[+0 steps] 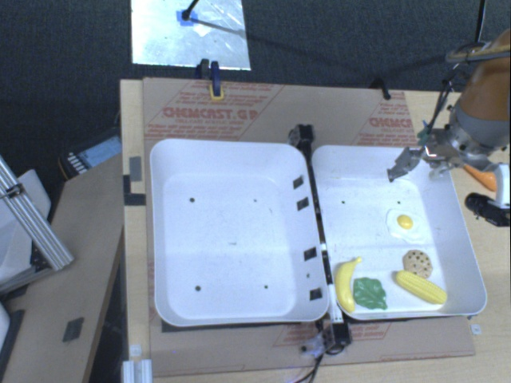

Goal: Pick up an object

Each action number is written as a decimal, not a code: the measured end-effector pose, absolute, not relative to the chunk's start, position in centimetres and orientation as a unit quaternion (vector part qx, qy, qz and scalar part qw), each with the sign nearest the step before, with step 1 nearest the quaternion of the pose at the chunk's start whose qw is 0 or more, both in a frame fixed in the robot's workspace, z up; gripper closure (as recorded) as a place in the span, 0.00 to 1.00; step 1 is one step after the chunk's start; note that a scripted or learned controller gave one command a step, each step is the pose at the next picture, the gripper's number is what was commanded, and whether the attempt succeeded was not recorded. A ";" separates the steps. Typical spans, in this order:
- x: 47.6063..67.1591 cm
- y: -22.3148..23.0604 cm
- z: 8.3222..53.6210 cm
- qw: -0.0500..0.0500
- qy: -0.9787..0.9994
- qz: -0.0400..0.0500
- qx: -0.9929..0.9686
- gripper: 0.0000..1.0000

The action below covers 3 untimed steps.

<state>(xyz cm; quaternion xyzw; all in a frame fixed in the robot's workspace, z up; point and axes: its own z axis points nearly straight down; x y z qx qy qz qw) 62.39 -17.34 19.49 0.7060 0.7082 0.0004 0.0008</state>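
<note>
Though near jaws [403, 168], fried egg [403, 223] apart.

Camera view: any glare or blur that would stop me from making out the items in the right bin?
Camera view: lighting even; banana, fried egg, cookie and corn sharp; the arm is slightly soft near the gripper; glare only on the foil sheet.

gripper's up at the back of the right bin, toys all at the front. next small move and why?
Probably bring the gripper toward the bin's front and centre it above the fried egg toy. It sits over bare floor at the back of the right bin, and the egg is the nearest item, lying apart from the cookie, corn cob, banana and green leaf.
</note>
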 end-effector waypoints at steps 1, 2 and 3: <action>59.3 -9.6 30.7 0.004 0.711 0.005 0.703 0.00; 56.8 -3.5 37.8 0.003 0.711 0.004 0.703 0.00; 51.0 0.3 47.2 0.004 0.711 0.006 0.703 0.00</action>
